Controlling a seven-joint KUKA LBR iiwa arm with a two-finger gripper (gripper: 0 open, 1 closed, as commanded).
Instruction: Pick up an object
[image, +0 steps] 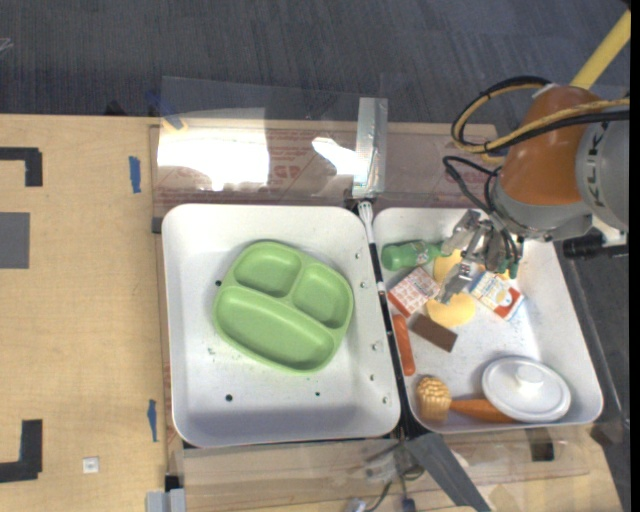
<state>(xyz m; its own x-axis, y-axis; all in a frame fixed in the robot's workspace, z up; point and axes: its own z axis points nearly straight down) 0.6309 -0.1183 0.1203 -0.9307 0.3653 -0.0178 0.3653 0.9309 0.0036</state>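
Nearest the lens, at the right bin's (590, 400) front, a white lid (525, 387) lies beside an orange-handled brush (445, 400). Behind them a brown block (434, 331), a yellow piece (452, 310), small cartons (412, 292) and a green bottle (405, 253) crowd together. Hovering over this pile, the end effector (468, 268); whether it grips anything cannot be told. A green divided plate (284, 305) sits in the left bin (190, 300) on the desk (80, 300).

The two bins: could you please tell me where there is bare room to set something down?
The left bin has bare floor all around the green divided plate, widest along its near edge. The right bin is crowded; a bare strip runs by its right wall above the white lid.
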